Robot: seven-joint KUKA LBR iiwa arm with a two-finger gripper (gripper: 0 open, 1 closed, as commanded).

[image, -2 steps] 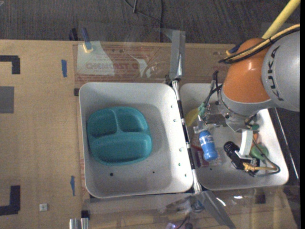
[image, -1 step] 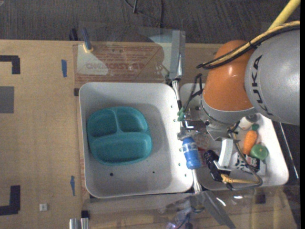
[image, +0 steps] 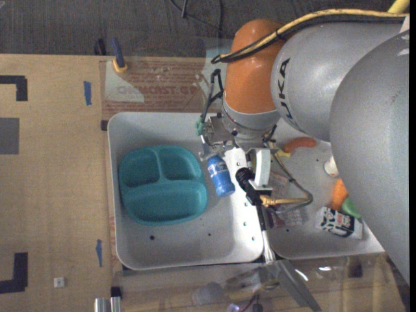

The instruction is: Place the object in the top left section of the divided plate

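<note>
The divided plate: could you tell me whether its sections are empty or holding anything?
Empty. All three sections of the teal plate show bare teal; the blue can is beside its right edge, under the gripper.

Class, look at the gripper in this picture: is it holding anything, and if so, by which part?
It cannot be told. The gripper sits right above the blue can, beside the teal divided plate, but the wrist hides where they meet.

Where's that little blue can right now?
The blue can is in the left bin, just right of the teal plate and directly below the robot's hand.
</note>
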